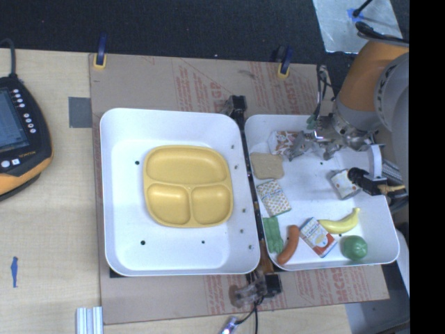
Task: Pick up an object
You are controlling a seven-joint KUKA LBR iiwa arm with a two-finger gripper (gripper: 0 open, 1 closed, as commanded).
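Camera view: arm cut off at right, hiding right bin corner.

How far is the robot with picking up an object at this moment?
Done: nothing looks lifted yet; the banana, lime and hot dog lie in the right bin. In hand: the gripper is low at that bin's far end, by a small packet; no grasp is visible. Left: closing on one item and raising it.
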